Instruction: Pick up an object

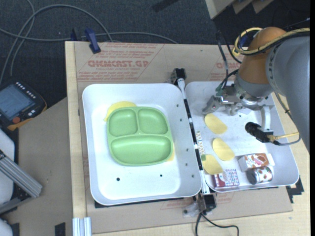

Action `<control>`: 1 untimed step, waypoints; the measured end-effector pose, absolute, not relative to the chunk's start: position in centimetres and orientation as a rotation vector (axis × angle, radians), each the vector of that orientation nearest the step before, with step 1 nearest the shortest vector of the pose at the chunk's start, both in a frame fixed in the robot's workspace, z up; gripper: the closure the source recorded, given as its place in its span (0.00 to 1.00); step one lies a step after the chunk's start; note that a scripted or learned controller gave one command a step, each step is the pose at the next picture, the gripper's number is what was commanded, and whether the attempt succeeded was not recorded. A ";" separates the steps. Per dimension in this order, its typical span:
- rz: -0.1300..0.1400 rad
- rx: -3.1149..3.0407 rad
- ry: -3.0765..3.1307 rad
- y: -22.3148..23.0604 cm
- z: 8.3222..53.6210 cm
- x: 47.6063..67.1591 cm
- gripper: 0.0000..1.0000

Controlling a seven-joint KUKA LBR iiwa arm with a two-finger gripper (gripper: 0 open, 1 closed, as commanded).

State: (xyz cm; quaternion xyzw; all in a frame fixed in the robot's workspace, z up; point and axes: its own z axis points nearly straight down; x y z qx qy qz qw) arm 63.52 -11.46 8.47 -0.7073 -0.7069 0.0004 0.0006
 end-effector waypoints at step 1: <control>0.002 -2.220 -2.221 -10.4 8.5 62.6 0.00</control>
